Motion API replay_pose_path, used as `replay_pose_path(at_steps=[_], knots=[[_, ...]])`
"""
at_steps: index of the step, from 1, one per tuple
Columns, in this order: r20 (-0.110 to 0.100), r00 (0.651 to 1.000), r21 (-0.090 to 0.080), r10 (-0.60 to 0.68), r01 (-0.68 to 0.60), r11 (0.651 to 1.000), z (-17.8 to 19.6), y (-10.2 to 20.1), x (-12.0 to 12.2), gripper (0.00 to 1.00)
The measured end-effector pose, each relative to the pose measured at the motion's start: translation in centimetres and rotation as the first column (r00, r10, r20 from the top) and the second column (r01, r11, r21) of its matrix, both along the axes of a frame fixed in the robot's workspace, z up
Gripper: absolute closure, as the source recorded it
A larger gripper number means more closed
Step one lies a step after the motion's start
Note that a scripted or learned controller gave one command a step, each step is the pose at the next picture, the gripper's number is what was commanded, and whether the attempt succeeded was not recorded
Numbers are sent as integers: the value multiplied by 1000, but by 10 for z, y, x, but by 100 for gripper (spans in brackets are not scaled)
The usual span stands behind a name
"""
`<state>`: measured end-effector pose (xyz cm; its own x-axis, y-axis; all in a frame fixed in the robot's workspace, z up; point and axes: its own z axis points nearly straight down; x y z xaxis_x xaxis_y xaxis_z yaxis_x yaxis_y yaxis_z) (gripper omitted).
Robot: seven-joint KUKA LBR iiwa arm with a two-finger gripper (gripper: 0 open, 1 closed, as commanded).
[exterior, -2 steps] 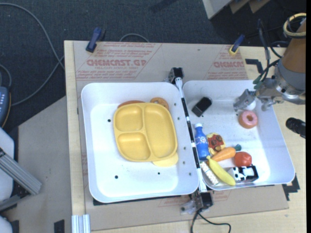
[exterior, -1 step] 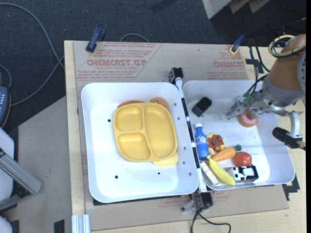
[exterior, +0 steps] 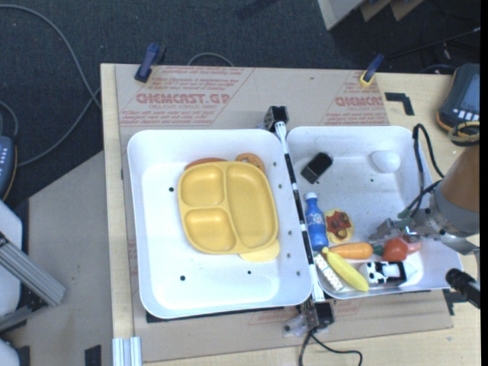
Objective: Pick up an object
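- Camera view: gripper [exterior: 402, 233] is down in the right bin [exterior: 347, 139], by a red tomato-like toy [exterior: 396, 248]; I cannot tell how its jaws stand, and nothing looks lifted.
- Right bin also holds a blue bottle [exterior: 313, 221], carrot [exterior: 349, 251], banana [exterior: 345, 271], black block [exterior: 316, 166].
- Left bin [exterior: 152, 227] holds a yellow divided tray [exterior: 227, 207].

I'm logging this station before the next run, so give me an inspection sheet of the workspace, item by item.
Surface: two shallow white bins, left bin and right bin, side by side on a bench.
Job's things: blue bottle, carrot, banana, tomato, black block, white lump, all in the right bin.
Clutter: yellow divided tray in the left bin.
Grippers: gripper low by the tomato; grasp unclear.
Cables: black cable over the right bin's edge.
Surroundings: blue clamp at the bench's far edge.
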<state>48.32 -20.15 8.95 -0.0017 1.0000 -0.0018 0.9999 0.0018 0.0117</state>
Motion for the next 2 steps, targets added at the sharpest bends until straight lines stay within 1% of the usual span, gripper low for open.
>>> replay_pose_path(at_steps=[1,2], knots=[[12,1000,-15,-4,4,1000,12,-5,2,100],[-11,1000,2,0,0,1000,72,101,32,100]])
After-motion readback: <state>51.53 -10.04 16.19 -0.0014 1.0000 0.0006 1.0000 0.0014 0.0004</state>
